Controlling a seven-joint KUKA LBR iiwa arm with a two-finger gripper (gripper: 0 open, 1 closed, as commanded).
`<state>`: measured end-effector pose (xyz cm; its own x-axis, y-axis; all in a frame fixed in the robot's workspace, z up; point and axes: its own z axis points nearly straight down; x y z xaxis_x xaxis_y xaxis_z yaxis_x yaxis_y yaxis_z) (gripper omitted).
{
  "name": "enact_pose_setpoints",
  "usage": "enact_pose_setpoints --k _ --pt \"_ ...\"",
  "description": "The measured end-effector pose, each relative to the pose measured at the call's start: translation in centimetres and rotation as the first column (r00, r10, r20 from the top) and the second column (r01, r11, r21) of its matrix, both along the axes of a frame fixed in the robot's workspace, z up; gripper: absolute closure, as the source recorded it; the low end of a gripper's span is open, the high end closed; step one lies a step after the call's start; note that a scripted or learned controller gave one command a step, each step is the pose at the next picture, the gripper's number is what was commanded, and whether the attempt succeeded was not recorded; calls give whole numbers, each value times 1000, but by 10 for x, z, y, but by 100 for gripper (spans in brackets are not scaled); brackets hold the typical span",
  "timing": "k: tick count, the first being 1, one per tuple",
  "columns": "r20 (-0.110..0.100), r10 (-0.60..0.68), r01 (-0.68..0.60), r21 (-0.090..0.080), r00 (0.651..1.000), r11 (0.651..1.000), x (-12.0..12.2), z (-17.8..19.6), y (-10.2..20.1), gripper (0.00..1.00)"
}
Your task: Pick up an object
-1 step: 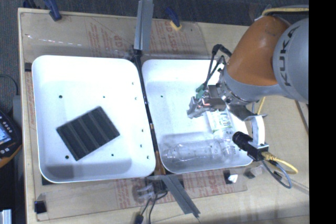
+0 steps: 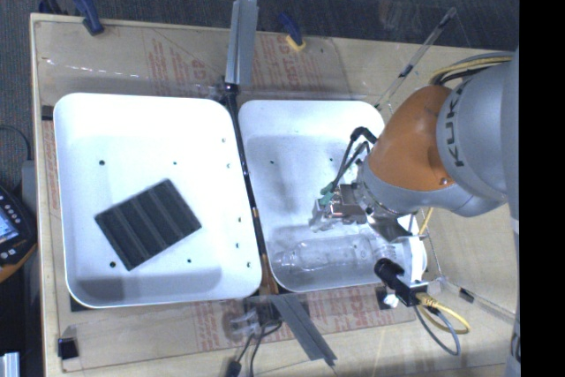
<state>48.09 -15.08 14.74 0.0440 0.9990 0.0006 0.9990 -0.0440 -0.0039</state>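
While the gripper [image 2: 331, 209] is hovering in the right white bin [image 2: 282, 128], the clear plastic bottle [image 2: 322, 258] is lying crosswise just below it (jaws' state: cannot tell).

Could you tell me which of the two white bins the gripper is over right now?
The right bin, which holds a clear plastic bottle. The gripper sits above it; the left bin holds a dark ribbed slab.

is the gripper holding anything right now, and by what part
Cannot be told. The gripper sits low in the right bin, just above a clear plastic bottle lying on its side, but no hold shows.
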Motion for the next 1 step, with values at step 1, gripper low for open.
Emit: enact_pose_setpoints --k 1 --pt "2 -171 171 -2 985 985 3 81 -38 0"
